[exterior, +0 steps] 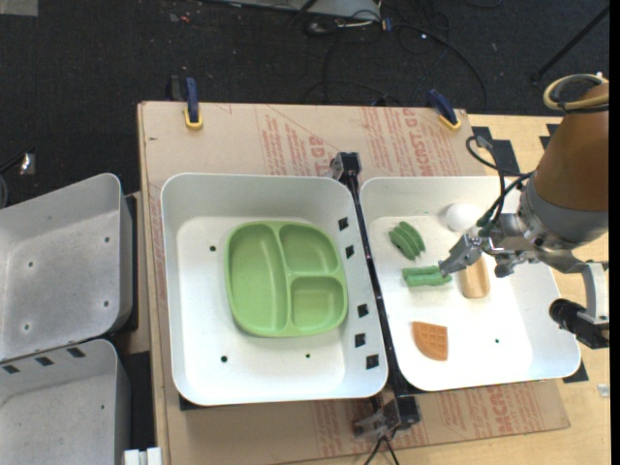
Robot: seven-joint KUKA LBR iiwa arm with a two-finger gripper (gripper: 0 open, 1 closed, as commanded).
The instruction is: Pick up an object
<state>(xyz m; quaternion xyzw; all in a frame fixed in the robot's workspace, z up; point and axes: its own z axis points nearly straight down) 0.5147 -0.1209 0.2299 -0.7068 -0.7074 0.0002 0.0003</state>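
Observation:
My gripper (pixel 481 263) hangs low over the right bin (pixel 542 356), open. Its left finger (pixel 457 260) points toward a green stick-shaped piece (pixel 422 278), and its right finger (pixel 504 265) is on the other side of a tan cylinder (pixel 474 283). The cylinder lies just below the gap between the fingers, and nothing is held. A green pea pod (pixel 407 240) lies to the upper left. A white egg (pixel 456 217) sits behind the gripper. An orange waffle piece (pixel 431 340) rests nearer the front.
The left bin (pixel 194 221) holds a green divided plate (pixel 287 279). A black divider (pixel 366 279) runs between the bins. The arm's orange band (pixel 576 153) rises at the right edge. Grey trays (pixel 58 260) sit off the bench to the left.

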